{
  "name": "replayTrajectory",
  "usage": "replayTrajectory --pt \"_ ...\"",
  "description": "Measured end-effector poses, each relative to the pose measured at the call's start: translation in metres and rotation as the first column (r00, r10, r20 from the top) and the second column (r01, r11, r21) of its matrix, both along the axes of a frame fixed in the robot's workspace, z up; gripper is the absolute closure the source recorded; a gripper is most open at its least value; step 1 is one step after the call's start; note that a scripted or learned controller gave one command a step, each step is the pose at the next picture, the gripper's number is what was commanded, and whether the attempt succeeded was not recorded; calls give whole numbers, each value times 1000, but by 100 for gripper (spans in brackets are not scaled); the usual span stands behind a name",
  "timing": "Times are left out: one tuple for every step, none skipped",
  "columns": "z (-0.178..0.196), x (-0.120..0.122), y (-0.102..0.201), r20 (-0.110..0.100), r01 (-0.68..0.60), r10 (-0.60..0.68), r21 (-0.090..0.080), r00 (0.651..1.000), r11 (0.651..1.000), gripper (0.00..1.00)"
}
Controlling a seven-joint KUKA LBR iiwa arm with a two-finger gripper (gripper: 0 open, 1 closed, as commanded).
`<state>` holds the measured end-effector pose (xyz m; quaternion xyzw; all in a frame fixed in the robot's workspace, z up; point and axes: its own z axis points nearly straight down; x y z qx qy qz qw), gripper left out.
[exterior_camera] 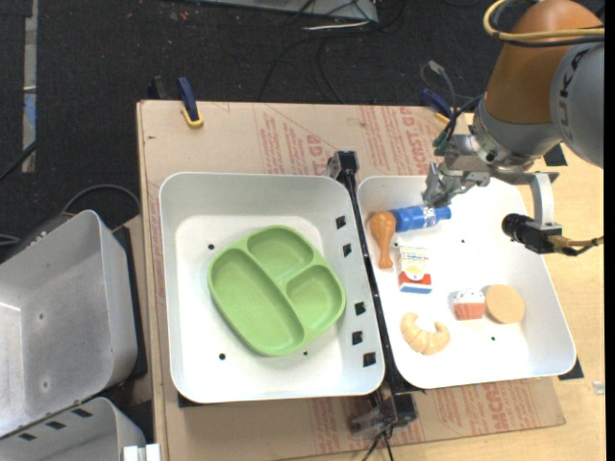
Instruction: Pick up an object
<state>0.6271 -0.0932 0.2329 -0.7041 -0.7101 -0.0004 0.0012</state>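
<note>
In the right bin [538, 344] lie a blue bottle-like object [419, 219], a toy chicken drumstick [383, 235], a small white and red carton [414, 268], a croissant [425, 333], a small cake slice [469, 304] and a round tan cookie [504, 304]. My gripper [439, 196] hangs over the back left part of this bin, its tip right at the blue object's right end. I cannot make out whether anything sits between its fingers.
The left bin [187, 353] holds a green divided plate [277, 289]. A black divider [363, 277] runs between the bins. Blue clamps [190, 104] sit on the board's back edge. A grey tub [58, 325] stands at the far left.
</note>
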Motion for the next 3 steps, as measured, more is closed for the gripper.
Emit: replayTrajectory --pt "9 -8 51 1 1 -1 -1 1000 1000 100" --pt "15 -10 103 2 0 0 -1 1000 1000 100" --pt "-3 -20 155 -2 1 -1 -1 1000 1000 100"
